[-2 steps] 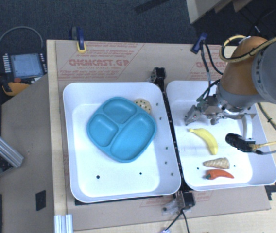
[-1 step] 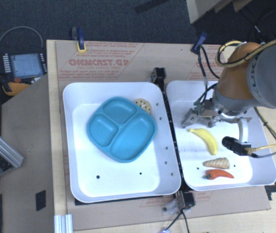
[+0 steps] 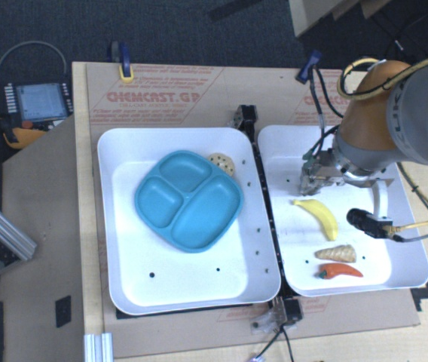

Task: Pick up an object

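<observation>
Metal tool (image 3: 313, 178) above curved yellow banana (image 3: 319, 216), grip state unclear, glossy red pepper (image 3: 340, 271), smooth blue divided plate (image 3: 189, 200)

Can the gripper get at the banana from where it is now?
Probably yes. The gripper hangs in the right bin just above the banana, which lies apart from the other items with nothing over it.
</observation>
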`<move>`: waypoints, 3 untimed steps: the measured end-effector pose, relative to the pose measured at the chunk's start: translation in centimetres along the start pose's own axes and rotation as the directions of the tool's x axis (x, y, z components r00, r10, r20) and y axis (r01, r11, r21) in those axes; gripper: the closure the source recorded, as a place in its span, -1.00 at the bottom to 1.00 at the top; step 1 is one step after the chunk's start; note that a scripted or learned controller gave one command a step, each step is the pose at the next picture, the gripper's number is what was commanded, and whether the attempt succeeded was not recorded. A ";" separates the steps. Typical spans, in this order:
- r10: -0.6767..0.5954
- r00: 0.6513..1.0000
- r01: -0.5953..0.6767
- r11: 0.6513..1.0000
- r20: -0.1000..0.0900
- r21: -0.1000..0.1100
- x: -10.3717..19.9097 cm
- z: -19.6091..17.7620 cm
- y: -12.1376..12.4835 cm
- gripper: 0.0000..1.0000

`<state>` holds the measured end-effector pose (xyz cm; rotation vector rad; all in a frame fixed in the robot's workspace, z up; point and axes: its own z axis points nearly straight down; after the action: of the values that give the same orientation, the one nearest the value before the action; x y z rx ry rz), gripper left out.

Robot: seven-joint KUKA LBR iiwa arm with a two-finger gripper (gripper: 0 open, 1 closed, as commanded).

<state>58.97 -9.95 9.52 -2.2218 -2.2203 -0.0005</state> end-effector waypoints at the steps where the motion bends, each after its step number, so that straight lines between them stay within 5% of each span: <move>1: -0.001 1.000 0.001 1.000 0.002 -0.006 0.3 -4.3 0.2 1.00; 2: -0.002 1.000 0.002 1.000 0.002 -0.007 0.3 -9.6 1.4 1.00; 3: -0.002 1.000 0.002 1.000 0.002 -0.004 0.3 -10.9 1.5 1.00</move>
<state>60.50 -9.69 20.41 -2.2231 -2.2251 -0.0036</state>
